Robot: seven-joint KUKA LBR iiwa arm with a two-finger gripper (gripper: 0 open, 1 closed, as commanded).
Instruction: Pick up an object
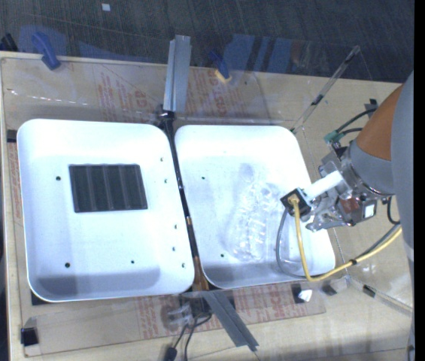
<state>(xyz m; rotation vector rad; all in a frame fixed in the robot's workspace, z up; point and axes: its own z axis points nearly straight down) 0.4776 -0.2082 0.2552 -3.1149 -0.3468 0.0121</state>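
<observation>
From the camera view above the tabletop (84,77) I look down on two shallow white plastic bins side by side. The left bin (39,239) holds a flat dark grey ribbed rectangular panel (108,187), lying level near its middle. The right bin (220,145) holds a clear, crinkled plastic package (251,220), pale against the white floor and hard to outline.

My pincer (319,218) hangs at the right bin's right rim, just beside the clear package; from this angle I cannot tell how it is set, and nothing shows clamped in it.

The clear package is the nearer target. I judge it light, thin and springy, likely to buckle and slide under pressure, so I would take it across a raised ridge near its middle. The dark panel looks stiff and low, with little edge to catch; I would expect it to be harder to lift.
</observation>
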